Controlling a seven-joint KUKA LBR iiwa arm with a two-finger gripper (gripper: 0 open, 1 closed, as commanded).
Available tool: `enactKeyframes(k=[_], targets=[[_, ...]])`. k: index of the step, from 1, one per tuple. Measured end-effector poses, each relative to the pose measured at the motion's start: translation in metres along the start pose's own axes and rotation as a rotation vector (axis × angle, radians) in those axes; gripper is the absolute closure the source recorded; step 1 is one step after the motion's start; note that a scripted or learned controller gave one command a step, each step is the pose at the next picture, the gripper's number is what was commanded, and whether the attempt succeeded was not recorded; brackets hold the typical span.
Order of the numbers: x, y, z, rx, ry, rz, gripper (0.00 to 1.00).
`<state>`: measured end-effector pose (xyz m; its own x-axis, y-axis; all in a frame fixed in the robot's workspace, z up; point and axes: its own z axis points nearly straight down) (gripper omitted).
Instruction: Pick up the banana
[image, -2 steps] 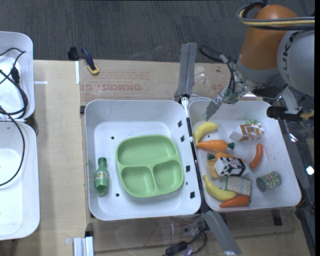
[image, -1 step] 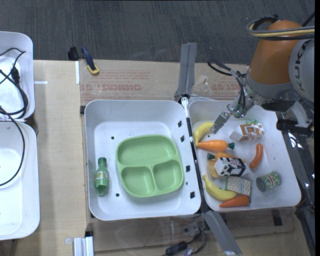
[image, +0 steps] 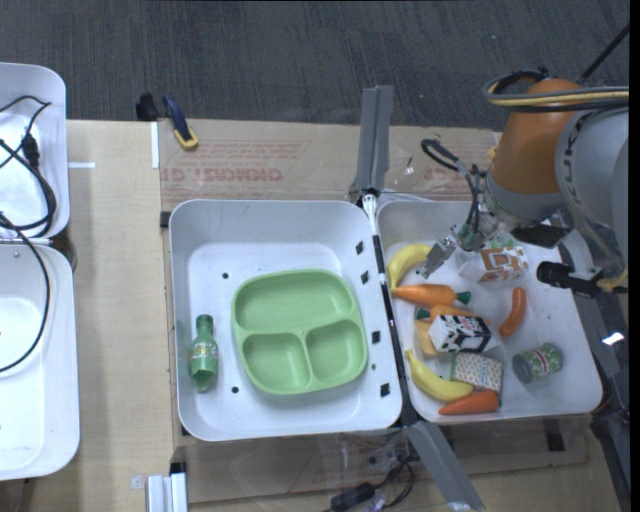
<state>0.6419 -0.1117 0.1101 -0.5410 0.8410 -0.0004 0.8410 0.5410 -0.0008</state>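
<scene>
Two yellow bananas lie in the right bin (image: 580, 385). One banana (image: 404, 264) curves along the bin's upper left, just above an orange carrot (image: 428, 295). The other banana (image: 433, 378) lies at the lower left, partly under a green box (image: 479, 371). My gripper (image: 452, 247) hangs low over the bin's upper middle, just right of the upper banana. It stands open with nothing between its fingers, and its left fingertip (image: 436, 257) is close to that banana's upper end.
The right bin also holds a cow-patterned carton (image: 459, 331), an orange-and-white carton (image: 501, 263), a red sausage (image: 513, 311), a can (image: 537, 362) and a second carrot (image: 469, 403). The left bin (image: 190, 250) holds a green divided plate (image: 298, 332) and a green bottle (image: 204, 351).
</scene>
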Motion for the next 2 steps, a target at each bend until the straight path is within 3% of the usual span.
enactKeyframes(k=[1,2], targets=[[0.002,0.019,0.02,0.005,0.005,-0.27,0.0],[-0.001,0.02,0.009,0.0,-0.004,-0.267,1.0]])
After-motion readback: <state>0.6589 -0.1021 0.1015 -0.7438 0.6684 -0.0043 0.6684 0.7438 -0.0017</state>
